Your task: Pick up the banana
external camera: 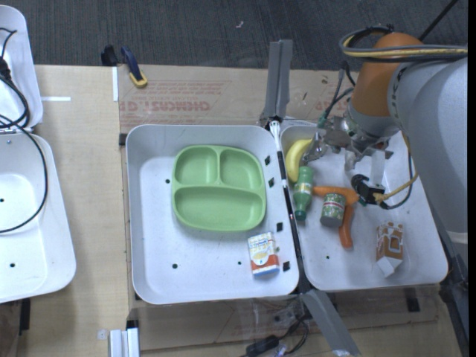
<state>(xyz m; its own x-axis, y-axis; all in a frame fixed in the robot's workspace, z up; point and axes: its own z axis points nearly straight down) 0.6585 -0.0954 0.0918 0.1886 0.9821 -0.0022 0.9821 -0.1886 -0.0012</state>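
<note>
Overhead, the arm bends down into the right bin; its gripper hangs beside the banana; grip state unclear

Even bright overhead light, soft shadows, slightly soft focus

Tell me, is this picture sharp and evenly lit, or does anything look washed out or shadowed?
In the camera view the light is soft and even; the white bins look bright, faintly washed out, without hard glare. The green divided plate and the banana are fairly sharp. The arm, close to the lens, looks soft and casts a faint shadow on the right bin.
</note>
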